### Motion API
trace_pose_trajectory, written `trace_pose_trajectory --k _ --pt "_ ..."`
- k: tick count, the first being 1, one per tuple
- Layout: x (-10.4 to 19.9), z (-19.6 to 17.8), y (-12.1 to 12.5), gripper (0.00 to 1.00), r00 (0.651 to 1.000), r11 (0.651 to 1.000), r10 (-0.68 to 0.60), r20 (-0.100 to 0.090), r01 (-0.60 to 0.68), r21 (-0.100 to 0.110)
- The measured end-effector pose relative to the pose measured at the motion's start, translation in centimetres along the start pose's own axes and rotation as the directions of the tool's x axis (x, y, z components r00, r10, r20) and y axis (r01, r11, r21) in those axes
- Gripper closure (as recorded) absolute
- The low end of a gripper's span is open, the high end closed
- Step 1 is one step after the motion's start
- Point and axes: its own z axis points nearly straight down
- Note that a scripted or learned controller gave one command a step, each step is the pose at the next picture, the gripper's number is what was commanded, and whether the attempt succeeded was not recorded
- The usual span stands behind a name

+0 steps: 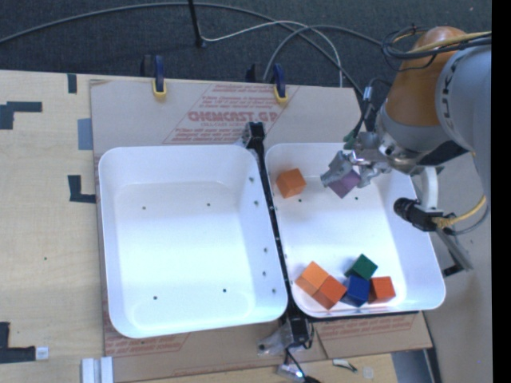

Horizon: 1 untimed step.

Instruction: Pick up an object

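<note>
1. So, the end effector [348,174] sits over the right bin [415,246], up near its far edge and a bit toward the right wall. It's closed on a purple block [346,184], which shows between the fingers, tilted and clear of the bin floor as far as I can tell.
2. The arm [435,94] comes in from the right, grey with the orange band bulging above the wrist, past the far right corner of that bin.
3. An orange cube [291,183] lies on the floor of the right bin, close to the divider between the two bins and toward the far edge, just left of the held block but not touching it.
4. Down at the near edge of the right bin there's a little huddle: a bigger orange block [319,283] on the left, a blue cube [357,290] just beside it, a green cube [365,266] right behind the blue one, and a small orange cube [383,288] on the right. They look packed together, touching or near enough.
5. The left bin [112,214] sits right beside the right one, rims meeting along the black divider [267,206].
6. Both bins rest on a cardboard sheet [215,114] on the worktop [40,238], and two yellow-and-blue clamps [159,78] pin the sheet's far edge.
</note>
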Motion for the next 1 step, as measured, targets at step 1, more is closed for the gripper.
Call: trace_pose_trajectory --k 1 --pt "13.34 -3.61 -0.56 1.0 1.0 1.0 -0.025 -0.005 0.025 0.007"
